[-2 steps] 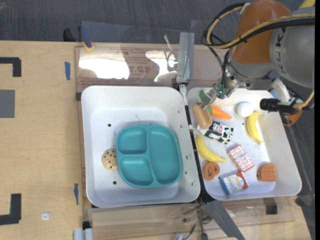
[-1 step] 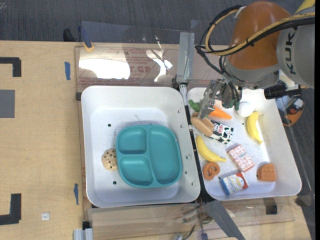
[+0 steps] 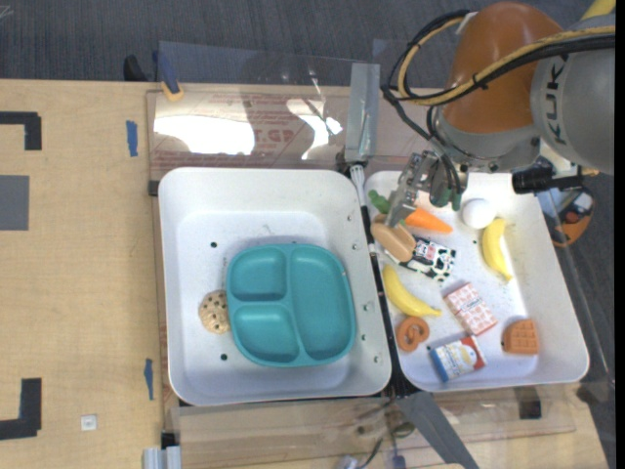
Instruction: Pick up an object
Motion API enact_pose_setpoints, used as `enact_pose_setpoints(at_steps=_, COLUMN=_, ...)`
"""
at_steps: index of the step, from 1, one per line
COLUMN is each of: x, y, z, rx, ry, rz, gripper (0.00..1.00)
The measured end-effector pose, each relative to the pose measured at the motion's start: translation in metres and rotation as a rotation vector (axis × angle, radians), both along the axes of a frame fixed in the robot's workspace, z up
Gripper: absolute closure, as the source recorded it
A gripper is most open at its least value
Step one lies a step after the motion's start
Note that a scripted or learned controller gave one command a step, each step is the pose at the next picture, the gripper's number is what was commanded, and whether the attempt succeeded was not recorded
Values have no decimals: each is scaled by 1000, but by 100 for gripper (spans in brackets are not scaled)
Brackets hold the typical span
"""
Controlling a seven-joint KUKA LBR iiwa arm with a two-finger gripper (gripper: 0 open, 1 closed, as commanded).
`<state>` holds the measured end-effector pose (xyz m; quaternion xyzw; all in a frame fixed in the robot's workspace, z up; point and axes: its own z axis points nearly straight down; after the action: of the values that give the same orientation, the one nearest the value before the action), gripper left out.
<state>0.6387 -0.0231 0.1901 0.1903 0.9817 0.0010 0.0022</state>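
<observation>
Camera view has the gripper low over the far left corner of the right bin, just above a carrot and a bread roll. Whether it is open or closed, I cannot tell. Two bananas, a white egg and small cartons lie nearby. Left bin holds a teal divided plate with a cookie beside it.

Floor: dark grey carpet beyond the bench's far edge.
Bench: tan wooden top.
Markings: black corner marks and blue tape on the bench.
Light: bright glare on clear sheet at the bench's back.
</observation>
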Motion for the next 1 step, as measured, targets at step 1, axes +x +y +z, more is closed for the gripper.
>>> enact_pose_setpoints(at_steps=1, x=-5, y=31, z=22, rx=1, ry=-2, rz=-280, gripper=100)
